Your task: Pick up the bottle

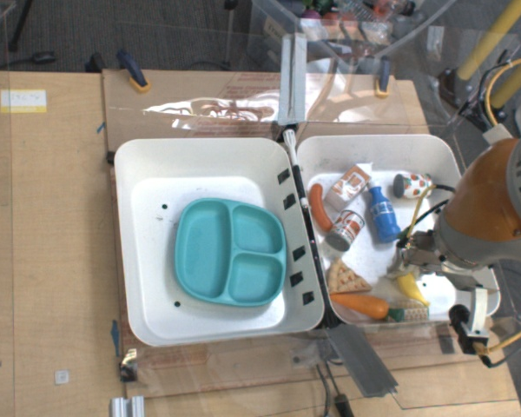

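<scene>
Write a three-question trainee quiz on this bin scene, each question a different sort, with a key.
1. True or false: the teal three-compartment plastic plate lies in the left white bin.
2. Multiple choice: the blue plastic bottle lies in the right white bin A) standing on the teal plate, B) between the red-and-white can and the grey arm with the orange band, C) outside both bins.
3. Fill in: along the right bin's near edge lies an orange ____.

Key: 1 true; 2 B; 3 carrot.
</scene>
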{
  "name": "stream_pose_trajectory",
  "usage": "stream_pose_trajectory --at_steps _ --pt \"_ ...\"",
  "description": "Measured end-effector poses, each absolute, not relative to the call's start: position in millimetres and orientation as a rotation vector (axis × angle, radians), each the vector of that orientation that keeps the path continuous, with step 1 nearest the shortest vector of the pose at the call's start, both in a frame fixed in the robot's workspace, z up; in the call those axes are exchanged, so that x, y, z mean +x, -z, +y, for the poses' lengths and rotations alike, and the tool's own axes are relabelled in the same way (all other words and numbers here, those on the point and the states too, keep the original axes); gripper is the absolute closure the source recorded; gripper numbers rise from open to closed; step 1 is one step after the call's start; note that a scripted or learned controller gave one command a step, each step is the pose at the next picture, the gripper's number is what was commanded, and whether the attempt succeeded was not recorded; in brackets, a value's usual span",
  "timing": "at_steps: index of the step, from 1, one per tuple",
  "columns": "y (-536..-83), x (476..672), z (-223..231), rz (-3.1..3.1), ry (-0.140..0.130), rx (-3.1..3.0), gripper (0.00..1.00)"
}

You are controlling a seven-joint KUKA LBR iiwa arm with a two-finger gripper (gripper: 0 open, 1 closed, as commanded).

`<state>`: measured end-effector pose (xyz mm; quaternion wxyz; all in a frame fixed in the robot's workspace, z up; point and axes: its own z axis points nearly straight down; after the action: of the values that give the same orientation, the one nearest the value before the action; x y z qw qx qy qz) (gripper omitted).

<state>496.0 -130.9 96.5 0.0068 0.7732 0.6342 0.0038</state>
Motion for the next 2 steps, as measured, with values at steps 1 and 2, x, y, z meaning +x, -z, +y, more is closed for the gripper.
stream_pose_trajectory --at_steps 1,2 --pt "-182.3 578.7 -88.0 1.942 0.005 2.472 1.00" --pt "-255.8 517.6 -34.4 1.949 0.007 2.468 1.00"
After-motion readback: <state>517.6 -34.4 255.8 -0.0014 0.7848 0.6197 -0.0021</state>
